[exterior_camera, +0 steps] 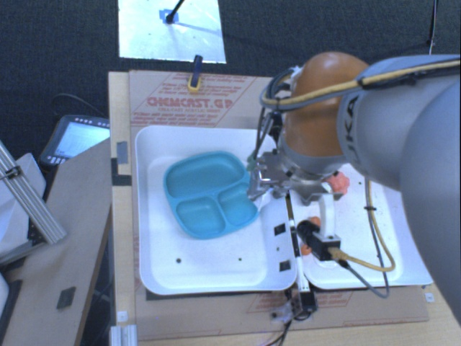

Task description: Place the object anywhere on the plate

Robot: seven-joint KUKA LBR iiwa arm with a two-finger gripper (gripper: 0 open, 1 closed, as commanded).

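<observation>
Plate [205, 193], blue and moulded into three compartments, lies flat in the left bin [144, 215]. It sits a little toward that bin's right edge, with the one large compartment on the far side and the two smaller ones on the near side. All three compartments show bare blue. A few small dark specks dot the white floor of the bin near its near edge.

The gripper [258, 182] is low over the plate's right rim, close to the left bin's right edge, where the two bins meet. Whether it is wide, narrow or holding anything cannot be told, because the wrist hides it. The grey arm [410, 128], with its orange band [324, 92], reaches in over the far part of the right bin [346, 222].

An orange object [337, 184] lies in the right bin, just beside the wrist and partly hidden by it, well apart from the plate. Its shape is too blurred to name. A smaller orange bit [305, 250] shows near that bin's left edge.

Both bins rest on a cardboard sheet [216, 99] with red print. A yellow-and-black clip [195, 79] sits at the sheet's far edge.
</observation>
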